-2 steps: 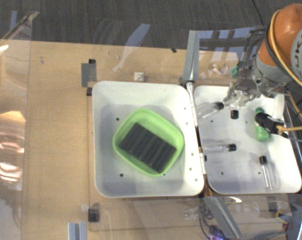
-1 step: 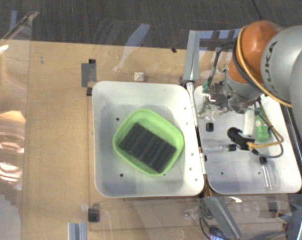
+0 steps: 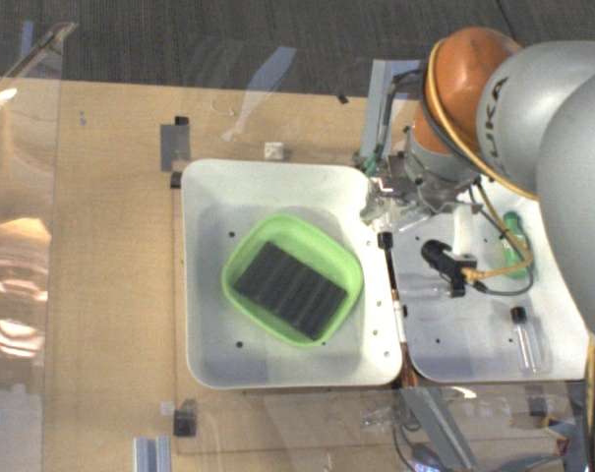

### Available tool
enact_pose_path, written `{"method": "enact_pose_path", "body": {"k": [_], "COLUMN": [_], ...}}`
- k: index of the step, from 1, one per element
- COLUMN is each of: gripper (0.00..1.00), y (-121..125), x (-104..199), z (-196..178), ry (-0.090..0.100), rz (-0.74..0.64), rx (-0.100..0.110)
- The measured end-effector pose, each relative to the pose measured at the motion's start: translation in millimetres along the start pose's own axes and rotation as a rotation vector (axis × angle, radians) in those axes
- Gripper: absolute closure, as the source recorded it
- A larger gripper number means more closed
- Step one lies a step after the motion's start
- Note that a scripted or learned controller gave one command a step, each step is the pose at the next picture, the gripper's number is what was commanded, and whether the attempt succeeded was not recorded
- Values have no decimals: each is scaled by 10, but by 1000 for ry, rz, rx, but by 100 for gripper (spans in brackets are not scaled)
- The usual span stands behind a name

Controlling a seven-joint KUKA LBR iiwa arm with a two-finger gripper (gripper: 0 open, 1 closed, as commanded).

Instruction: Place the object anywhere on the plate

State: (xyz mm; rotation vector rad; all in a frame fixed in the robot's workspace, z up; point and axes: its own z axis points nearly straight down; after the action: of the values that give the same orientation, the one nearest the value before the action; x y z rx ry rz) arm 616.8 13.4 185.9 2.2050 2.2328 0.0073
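Note:
A lime-green plate [image 3: 244, 262] sits in the middle of the left bin [image 3: 208, 342]. A dark grey ribbed rectangular block [image 3: 288, 286] lies flat on the plate, tilted diagonally. My gripper [image 3: 381, 207] hangs under the grey wrist at the upper part of the wall between the two bins, right of the plate and apart from the block. Nothing shows in its grasp.
The right bin [image 3: 474, 357] holds a green object [image 3: 514, 231] partly hidden by the arm and a clear tube with a black cap [image 3: 523, 337] near its front right. A small white cube [image 3: 272, 150] lies on the bench behind the left bin.

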Motion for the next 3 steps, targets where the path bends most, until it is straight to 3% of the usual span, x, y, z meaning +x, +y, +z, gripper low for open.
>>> {"method": "enact_pose_path", "body": {"k": [1,2,3], "gripper": [0,0,0], "y": [1,-267,514], "x": [-4,-626,-1218], "z": [-1,-1288,-745], "ry": [0,-1,-2], "rz": [1,117,-15], "rx": [0,-3,3]}}
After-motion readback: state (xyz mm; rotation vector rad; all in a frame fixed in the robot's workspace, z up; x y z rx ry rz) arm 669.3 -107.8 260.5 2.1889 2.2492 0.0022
